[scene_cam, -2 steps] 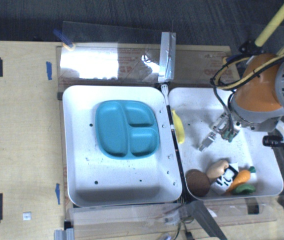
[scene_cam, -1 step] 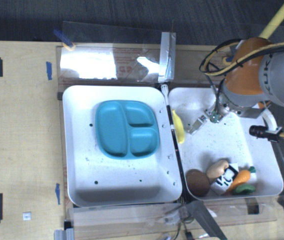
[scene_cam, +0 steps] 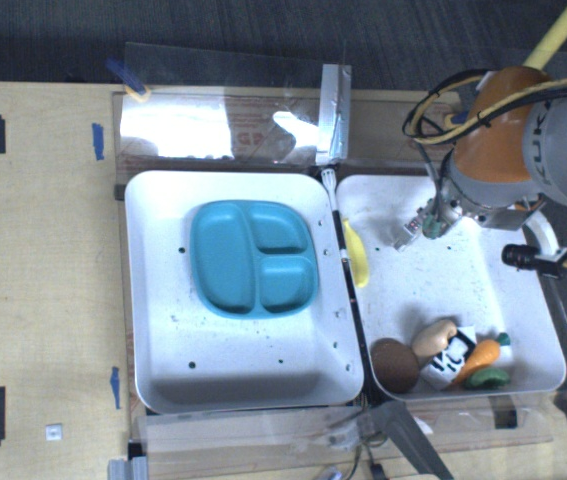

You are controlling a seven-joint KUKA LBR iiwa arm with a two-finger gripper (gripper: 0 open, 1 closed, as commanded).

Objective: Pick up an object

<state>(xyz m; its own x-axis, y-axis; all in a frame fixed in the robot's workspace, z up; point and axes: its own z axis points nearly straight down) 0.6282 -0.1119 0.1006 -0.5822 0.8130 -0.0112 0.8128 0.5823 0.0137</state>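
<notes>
Two white bins side by side; gripper (scene_cam: pixel 416 228) low in right bin (scene_cam: pixel 523 308), grip state unclear. Toy carrot (scene_cam: pixel 483 356) well apart, at near edge among other toys.

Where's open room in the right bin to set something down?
Bare floor in the right bin runs between the tool above and the toy pile below. The near edge is crowded: brown ball, toy carrot. A yellow object hugs the left wall.
</notes>
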